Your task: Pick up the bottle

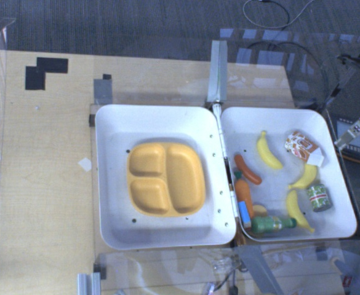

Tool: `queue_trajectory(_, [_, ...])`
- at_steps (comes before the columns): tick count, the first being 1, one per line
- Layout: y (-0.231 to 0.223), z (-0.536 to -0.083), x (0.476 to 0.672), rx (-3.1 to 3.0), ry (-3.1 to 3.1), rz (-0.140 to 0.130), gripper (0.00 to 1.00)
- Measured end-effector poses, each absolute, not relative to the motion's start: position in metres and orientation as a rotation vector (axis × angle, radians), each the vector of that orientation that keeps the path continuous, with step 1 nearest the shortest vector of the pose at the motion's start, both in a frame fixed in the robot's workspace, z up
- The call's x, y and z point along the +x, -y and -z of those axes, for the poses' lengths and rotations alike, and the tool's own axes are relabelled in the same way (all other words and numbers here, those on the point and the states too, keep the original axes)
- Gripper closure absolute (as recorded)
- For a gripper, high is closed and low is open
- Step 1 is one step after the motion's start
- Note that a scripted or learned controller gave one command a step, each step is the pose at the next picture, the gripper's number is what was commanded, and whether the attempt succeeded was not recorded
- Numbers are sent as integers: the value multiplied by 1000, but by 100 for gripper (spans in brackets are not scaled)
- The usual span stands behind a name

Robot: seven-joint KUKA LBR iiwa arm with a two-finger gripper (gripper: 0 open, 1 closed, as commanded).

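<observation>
Low in the frame's lower right, the green bottle [272,224] lies on its side along the right bin's [343,165] near wall, touching a banana [296,211]. It looks light, rigid and slick, so grip across its body. Farther up lie a sausage [247,169] and carton [301,145]; the gripper's state I cannot tell

green bottle [272,224], yellow tray [166,178], white bins [112,165]

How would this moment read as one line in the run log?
bottle: lying at front edge of right bin, untouched | bananas: three, right bin | yellow tray: left bin | pick: not yet begun
</observation>
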State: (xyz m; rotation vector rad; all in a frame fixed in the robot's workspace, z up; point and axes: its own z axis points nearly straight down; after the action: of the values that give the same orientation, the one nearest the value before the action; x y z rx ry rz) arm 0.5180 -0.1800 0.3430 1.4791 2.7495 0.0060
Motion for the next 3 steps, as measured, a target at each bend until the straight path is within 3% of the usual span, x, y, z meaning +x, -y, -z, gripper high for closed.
queue_trajectory(1, [206, -346, 488, 1546, -2724, -2, 100])
queue_trajectory(3, [206, -351, 488, 1654, -2662, -2, 100])
